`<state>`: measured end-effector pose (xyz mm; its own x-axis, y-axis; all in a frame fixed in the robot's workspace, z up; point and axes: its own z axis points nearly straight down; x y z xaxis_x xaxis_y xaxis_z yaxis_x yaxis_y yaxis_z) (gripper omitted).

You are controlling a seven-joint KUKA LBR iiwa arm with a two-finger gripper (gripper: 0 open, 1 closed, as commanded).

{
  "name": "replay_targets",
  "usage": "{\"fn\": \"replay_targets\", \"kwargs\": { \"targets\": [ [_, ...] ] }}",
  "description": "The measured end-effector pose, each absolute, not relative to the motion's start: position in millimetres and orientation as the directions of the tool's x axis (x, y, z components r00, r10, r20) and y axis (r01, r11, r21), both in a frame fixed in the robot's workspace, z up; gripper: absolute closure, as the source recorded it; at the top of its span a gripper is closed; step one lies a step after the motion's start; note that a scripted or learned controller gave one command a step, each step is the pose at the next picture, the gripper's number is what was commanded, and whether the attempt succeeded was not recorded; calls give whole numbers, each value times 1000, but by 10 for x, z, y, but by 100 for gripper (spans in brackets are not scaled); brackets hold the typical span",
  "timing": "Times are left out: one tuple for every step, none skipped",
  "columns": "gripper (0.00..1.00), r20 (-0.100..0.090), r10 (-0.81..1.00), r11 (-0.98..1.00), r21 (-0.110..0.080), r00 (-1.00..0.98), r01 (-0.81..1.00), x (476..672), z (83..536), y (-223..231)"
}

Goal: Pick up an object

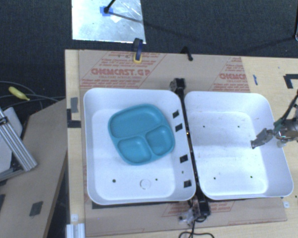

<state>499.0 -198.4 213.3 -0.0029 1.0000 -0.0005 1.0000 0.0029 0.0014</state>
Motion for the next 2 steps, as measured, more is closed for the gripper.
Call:
{"fn": "replay_targets", "kwargs": {
  "targets": [
    [0,4,1000,17,4,-17,1000,4874,2475,-216],
    [0,5,1000,13,19,-13,1000,4894,3921,421]
  ]
}}
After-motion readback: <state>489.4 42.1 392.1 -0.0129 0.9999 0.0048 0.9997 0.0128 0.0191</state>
